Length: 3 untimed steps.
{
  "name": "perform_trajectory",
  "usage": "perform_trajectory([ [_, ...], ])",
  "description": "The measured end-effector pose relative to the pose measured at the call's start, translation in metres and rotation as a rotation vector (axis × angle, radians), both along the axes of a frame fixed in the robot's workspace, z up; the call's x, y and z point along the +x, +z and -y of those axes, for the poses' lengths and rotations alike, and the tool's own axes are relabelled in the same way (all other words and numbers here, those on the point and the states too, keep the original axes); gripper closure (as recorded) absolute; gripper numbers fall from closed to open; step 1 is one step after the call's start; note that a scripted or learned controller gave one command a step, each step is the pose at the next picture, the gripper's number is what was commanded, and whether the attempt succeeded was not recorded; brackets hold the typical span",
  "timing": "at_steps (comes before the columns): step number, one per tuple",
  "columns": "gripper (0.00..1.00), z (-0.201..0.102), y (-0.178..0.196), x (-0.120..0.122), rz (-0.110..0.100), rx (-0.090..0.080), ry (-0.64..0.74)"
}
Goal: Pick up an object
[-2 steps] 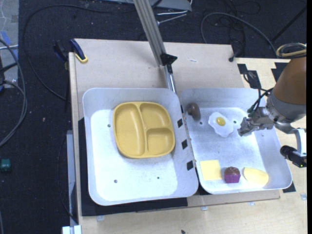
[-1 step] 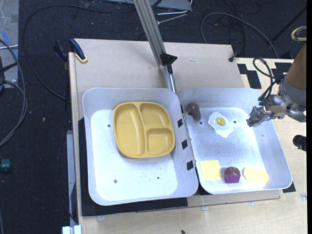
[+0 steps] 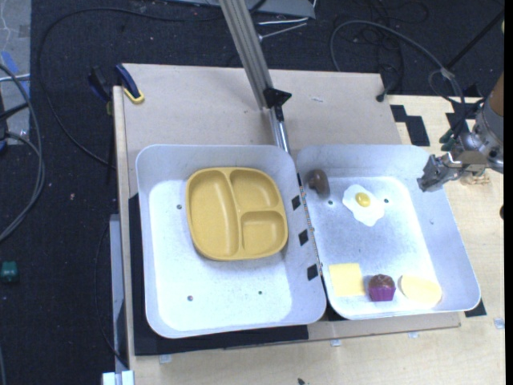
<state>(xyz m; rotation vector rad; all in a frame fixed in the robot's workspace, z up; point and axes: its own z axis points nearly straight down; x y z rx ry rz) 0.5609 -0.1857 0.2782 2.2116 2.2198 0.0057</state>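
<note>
The right bin (image 3: 437,231) holds a fried egg (image 3: 363,204) near its middle, a brown round piece (image 3: 318,182) at its far left corner, and along the front a yellow cheese square (image 3: 346,279), a purple piece (image 3: 381,287) and a pale yellow round piece (image 3: 420,289). My gripper (image 3: 437,172) hangs at the right bin's far right rim, well right of the egg, with nothing seen between its fingers.
The left bin (image 3: 160,295) carries a yellow divided plate (image 3: 237,212). A slanted metal pole (image 3: 248,42) runs from the top down to the gap between the bins. A blue and yellow clamp (image 3: 128,84) sits at the bench's far left corner.
</note>
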Motion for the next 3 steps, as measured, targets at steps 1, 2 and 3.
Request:
perform_trajectory([
  [1, 1.0, -0.057, 0.002, 0.0, -0.008, 0.005, 0.004],
  [2, 1.0, -0.108, -0.004, 0.007, -0.009, 0.005, 0.004],
  [3, 1.0, -0.161, -0.025, 0.005, -0.01, 0.005, 0.004],
])
